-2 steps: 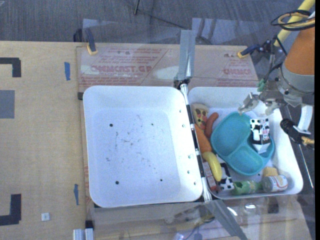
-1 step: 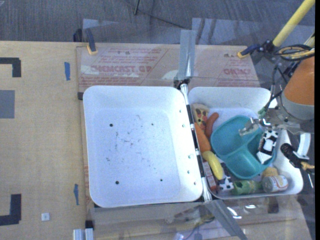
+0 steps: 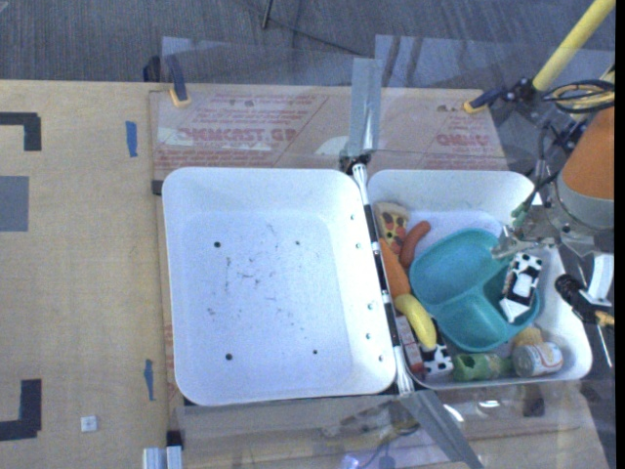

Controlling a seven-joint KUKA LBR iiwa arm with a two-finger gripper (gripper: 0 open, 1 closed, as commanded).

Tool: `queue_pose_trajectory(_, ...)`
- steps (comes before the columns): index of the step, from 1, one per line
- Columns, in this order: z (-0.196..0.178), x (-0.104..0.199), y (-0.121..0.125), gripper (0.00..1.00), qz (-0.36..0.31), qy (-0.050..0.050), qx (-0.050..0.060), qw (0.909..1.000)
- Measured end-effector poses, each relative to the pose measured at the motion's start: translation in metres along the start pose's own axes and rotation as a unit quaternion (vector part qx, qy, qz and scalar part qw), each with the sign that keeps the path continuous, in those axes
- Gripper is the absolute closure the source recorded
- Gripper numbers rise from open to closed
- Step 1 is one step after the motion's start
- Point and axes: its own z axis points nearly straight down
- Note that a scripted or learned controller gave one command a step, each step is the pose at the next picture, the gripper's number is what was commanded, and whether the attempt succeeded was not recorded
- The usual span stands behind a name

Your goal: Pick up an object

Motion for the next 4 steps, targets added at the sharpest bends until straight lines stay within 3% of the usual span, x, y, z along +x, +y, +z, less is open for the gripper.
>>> queue_pose_trajectory(1, -0.096, 0.050, 0.023, 1.00, 0.051, -0.002, 0.002, 0.9987)
queue_pose_trajectory(2, -0.094, 0.051, 0.021, 0.00, 0.051, 0.000, 0.005, 0.9987)
queue_pose_trajectory(3, 0.014, 0.063, 0.004, 0.00, -0.098, 0.000, 0.002, 0.9952)
queue_pose_trajectory(4, -0.002, 0.060, 0.007, 1.00, -0.096, -0.004, -0.004, 0.9954)
